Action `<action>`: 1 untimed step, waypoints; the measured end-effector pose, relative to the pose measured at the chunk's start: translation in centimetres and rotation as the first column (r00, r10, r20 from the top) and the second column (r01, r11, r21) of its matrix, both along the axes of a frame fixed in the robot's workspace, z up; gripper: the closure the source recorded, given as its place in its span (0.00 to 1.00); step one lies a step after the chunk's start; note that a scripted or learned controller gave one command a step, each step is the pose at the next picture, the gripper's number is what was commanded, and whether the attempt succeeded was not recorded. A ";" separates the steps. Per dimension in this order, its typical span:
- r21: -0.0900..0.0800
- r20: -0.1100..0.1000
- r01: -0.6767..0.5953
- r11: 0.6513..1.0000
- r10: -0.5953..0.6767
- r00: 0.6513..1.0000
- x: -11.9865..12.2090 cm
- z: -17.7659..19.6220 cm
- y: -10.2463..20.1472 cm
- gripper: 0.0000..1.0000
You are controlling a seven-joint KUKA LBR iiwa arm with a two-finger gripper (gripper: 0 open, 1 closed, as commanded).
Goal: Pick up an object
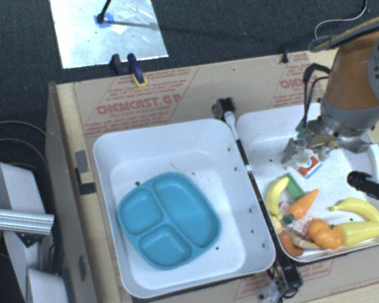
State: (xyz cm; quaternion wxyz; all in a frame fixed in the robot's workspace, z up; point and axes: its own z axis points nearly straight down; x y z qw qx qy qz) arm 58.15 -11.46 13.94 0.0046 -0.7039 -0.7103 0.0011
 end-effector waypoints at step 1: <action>-0.007 0.010 0.009 1.000 -0.009 1.000 2.9 -5.8 -3.2 0.00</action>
